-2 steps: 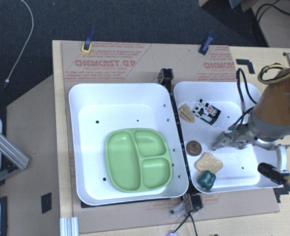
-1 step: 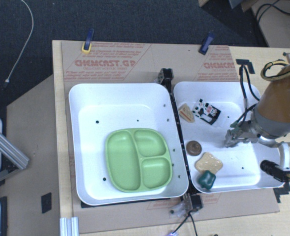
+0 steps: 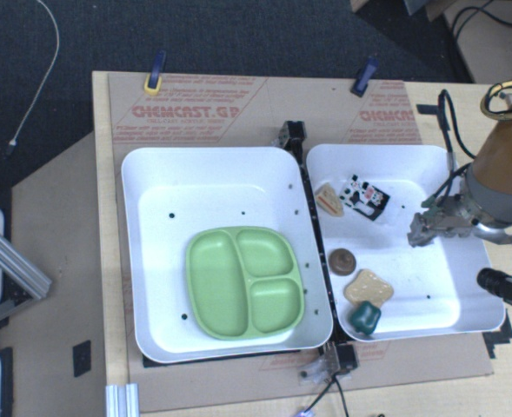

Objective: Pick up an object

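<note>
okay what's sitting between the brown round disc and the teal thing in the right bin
In the camera view, a tan cookie-shaped piece lies between the brown disc and the teal object, touching the teal one.

Dark carpet, perhaps cardboard-topped bench

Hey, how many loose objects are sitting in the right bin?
5: a tan wedge and a black-and-white item at the back, a brown disc mid-left, a beige piece and a teal object in front. The gripper may hide others.

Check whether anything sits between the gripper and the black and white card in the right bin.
Nothing visible does. The gripper hangs at the right bin's right side, and bare white floor runs from it to the card. The brown disc lies off that line, nearer the camera.
</note>
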Robot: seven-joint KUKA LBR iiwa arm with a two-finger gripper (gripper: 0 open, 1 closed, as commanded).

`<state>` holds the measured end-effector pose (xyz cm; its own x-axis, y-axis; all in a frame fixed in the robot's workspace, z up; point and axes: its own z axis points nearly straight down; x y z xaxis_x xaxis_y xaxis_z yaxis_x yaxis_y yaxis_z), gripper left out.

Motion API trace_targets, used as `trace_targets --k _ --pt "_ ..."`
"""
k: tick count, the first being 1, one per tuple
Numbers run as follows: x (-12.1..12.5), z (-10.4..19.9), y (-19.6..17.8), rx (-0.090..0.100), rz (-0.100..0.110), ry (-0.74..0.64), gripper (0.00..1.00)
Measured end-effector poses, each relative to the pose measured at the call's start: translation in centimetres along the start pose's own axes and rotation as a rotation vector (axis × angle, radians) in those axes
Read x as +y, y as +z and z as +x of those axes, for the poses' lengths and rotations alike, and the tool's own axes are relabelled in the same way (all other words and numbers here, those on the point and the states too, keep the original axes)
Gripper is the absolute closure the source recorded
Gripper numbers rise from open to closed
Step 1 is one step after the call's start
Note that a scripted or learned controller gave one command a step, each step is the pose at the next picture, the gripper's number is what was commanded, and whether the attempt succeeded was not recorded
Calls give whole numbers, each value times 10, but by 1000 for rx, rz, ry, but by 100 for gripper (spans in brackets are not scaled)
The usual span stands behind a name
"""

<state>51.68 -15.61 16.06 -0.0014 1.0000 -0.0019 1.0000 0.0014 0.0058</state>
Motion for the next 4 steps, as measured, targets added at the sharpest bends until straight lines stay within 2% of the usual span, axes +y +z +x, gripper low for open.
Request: trace_targets --k 1,2,4 --pt "1 0 -53 0 1 0 100" --pt "23 38 -51 1 3 -3 100" --pt "60 144 -56 3 2 -5 100"
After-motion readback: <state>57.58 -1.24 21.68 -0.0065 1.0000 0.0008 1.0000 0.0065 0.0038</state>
